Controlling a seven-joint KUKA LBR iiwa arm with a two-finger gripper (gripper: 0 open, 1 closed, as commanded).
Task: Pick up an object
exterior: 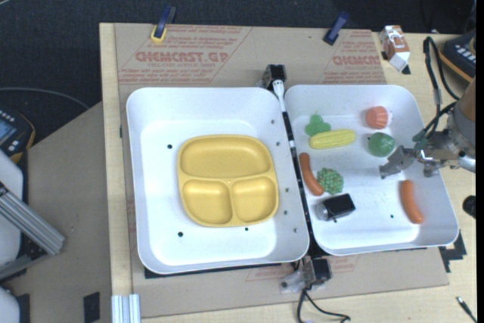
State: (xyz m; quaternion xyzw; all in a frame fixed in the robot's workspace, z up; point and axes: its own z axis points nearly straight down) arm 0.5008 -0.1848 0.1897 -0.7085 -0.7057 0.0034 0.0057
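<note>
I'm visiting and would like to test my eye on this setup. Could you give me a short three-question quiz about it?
1. True or false: the yellow three-compartment plastic tray lies in the left white bin.
2. Which item lies nearest the two-finger gripper? A) the yellow toy corn cob B) the round green toy vegetable C) the small black block
3. Fill in: the two orange toy sausages both lie in the ____ white bin.

Key: 1 true; 2 B; 3 right.
</note>
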